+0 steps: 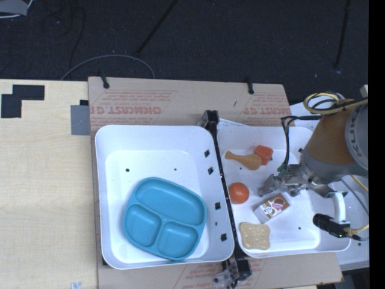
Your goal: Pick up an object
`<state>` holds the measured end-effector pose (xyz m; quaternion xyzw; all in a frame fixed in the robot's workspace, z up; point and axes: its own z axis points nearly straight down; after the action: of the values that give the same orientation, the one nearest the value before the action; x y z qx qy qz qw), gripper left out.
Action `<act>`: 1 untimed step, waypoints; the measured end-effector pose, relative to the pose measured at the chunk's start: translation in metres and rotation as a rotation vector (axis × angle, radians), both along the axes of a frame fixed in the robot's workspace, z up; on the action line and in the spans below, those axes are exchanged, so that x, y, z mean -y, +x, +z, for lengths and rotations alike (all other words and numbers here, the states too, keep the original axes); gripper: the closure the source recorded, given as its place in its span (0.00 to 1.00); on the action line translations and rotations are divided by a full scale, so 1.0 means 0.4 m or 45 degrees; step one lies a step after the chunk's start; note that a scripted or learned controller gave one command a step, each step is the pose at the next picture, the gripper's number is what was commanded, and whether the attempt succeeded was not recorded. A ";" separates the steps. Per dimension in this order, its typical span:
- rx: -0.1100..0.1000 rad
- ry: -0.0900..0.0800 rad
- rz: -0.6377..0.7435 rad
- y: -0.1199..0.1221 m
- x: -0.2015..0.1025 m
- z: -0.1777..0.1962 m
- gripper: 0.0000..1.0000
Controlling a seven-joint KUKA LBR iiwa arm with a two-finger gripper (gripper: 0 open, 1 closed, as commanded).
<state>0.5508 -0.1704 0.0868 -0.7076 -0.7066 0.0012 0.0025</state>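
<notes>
Nearest the camera in the right bin (313, 242) lies one tan slice of toy bread (255, 235), then one small brown-and-white packet (272, 207), one orange ball (239, 192), and farthest one toy drumstick (243, 159) touching one red-orange piece (263, 153). The gripper (278, 183) sits low just above the packet, and I cannot tell whether its fingers are spread or closed. Nothing looks lifted, so I judge the pick not yet made; grasp and raise remain. The left bin (114, 146) holds one blue divided plate (163, 218), both bins on one cardboard-covered table (150, 104)
</notes>
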 end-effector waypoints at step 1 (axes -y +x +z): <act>0.001 0.000 -0.004 0.000 0.002 0.028 1.00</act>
<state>0.5509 -0.1713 0.0981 -0.7088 -0.7054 0.0010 0.0022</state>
